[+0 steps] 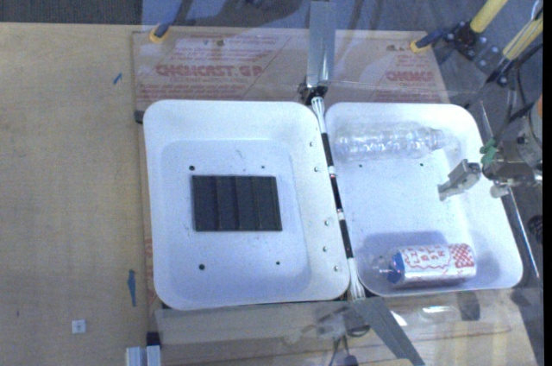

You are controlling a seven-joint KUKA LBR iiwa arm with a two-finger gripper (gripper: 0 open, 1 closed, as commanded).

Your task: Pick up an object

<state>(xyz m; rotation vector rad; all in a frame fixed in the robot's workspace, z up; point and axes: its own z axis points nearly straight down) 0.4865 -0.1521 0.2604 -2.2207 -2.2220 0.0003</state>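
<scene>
Camera view:
Left bin [172, 140]: held a dark ribbed rectangular pad [236, 203], lying flat near the centre of the floor.
Right bin [483, 222]: held two items, well apart from each other.
Clear plastic bottle [390, 141]: lay on its side along the far wall of the right bin.
Red-and-white patterned tube [429, 261]: lay on its side near the front wall of the right bin, blue cap end pointing left.
Gripper [455, 180]: sat over the right bin's right side, between bottle and tube, touching neither.
Fingers: state could not be told at this angle and blur; nothing was visibly between them.
Bench [60, 183]: bare wood left of the bins.
</scene>
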